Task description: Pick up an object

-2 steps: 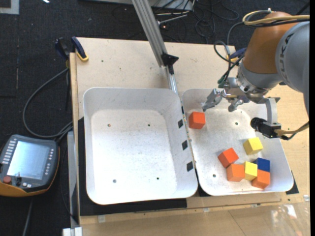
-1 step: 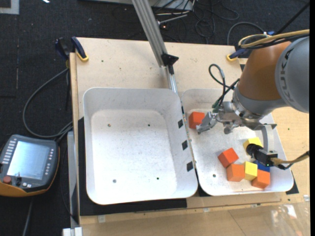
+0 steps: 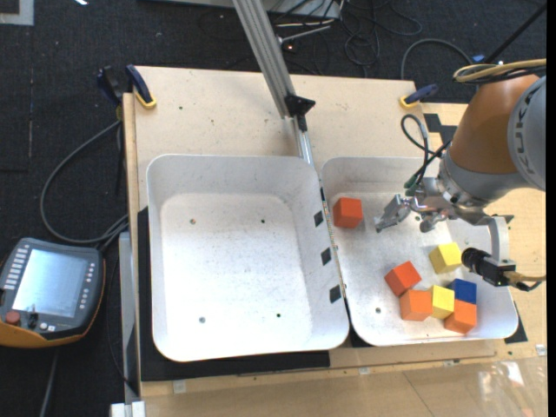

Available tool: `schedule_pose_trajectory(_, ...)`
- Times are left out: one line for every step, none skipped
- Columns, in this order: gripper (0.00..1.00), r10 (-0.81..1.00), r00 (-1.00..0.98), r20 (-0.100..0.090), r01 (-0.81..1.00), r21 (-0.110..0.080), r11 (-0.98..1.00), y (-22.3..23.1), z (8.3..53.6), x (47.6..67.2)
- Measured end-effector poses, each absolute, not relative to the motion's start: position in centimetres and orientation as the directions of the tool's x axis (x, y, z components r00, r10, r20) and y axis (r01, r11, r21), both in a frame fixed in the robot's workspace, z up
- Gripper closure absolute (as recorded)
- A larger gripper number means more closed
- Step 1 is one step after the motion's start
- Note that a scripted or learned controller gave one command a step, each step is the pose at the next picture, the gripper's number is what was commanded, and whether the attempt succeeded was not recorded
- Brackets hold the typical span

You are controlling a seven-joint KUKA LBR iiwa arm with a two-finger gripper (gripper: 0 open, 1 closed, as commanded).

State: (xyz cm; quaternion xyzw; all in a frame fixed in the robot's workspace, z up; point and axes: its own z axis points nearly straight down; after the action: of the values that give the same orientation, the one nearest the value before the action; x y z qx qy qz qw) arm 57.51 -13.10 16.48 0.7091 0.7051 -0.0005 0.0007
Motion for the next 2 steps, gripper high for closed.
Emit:
schedule_pose_trajectory(0.0, 1.0, 0.006, 0.001, 1.0, -0.01, -0.006, -15.5, 11.1, 49.1)
schedule_pose_trajectory(0.0, 1.0, -0.008, 0.001, 1.0, 0.008, 0.008, -9.5, 19.9, 49.2)
